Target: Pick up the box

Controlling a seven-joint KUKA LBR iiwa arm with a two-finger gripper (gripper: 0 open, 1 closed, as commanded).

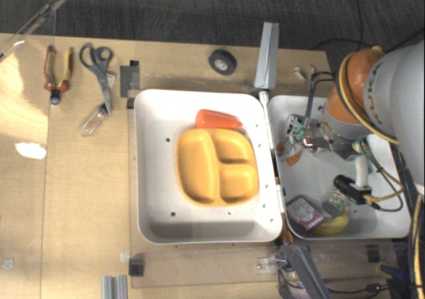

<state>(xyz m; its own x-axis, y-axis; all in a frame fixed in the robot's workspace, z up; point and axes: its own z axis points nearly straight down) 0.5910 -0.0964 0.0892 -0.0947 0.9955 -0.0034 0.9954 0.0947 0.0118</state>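
**A:** Pale wood counter [73,178], two white bins on it. Where is the box?

**B:** In the right bin [388,228], at its near edge: a small purple box [303,210], lying flat, below and to the left of the tool [307,137] and well apart from it. A yellow, banana-like thing [332,225] touches its right side.

**A:** And the tool?

**B:** Hanging low over the far-left part of that bin. Whether it is spread or closed, I cannot tell (cables and wrist clutter hide it), and nothing shows in its grip.

**A:** How will the box handle?

**B:** Probably light cardboard, stiff enough but crushable, perhaps glossy and a little slick. I'd pinch it across its narrower sides, coming from above, with moderate force. The bin wall and the yellow neighbour crowd it, so finger room looks tight.
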